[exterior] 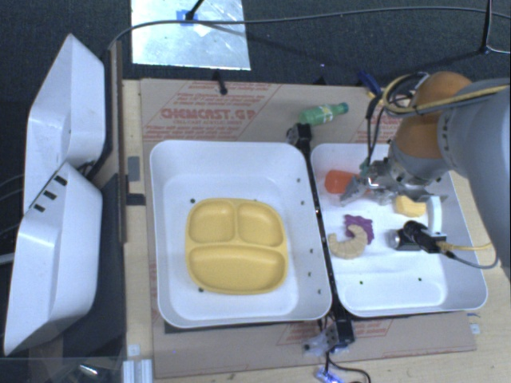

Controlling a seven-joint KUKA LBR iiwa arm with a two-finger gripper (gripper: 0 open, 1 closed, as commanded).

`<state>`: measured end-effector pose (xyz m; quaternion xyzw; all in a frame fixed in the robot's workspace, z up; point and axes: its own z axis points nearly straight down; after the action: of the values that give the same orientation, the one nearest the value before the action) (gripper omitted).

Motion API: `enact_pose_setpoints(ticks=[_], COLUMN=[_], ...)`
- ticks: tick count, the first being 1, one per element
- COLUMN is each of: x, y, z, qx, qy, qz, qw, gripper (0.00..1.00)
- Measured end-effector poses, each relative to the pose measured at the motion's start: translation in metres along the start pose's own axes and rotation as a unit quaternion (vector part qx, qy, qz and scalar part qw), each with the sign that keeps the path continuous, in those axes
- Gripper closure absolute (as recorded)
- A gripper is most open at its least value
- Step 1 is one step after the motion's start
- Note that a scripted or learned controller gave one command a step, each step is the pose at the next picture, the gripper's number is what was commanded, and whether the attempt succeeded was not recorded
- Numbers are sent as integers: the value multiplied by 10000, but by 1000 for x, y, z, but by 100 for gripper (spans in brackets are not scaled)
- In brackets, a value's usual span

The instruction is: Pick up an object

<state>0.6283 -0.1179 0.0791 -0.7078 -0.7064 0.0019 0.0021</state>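
Observation:
The right bin [399, 294] holds an orange-red piece [337, 181] near its far left corner. A purple piece [360, 224] and a tan curved piece [347, 248] lie together left of the middle, and a pale yellow piece [410, 207] lies further right. My gripper [352, 195] hangs low over the bin's far half. Its metal tip sits just right of the orange-red piece and above the purple one. The grey arm with its orange band [427, 114] covers the bin's far right part. Nothing shows held in the gripper.
The left bin [172, 214] holds a yellow divided plate [237, 246]. A green bottle [323, 115] lies on the bench behind the bins. A black fitting with a cable [413, 236] sits over the right bin beneath the arm. White housings [60, 190] stand at the left.

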Motion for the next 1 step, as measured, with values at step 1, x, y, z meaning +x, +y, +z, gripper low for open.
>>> enact_pose_setpoints(ticks=[1], x=[66], y=[-48], z=[-110], qx=[-68], qy=[5], qz=[-37], qw=[10000], gripper=[0])
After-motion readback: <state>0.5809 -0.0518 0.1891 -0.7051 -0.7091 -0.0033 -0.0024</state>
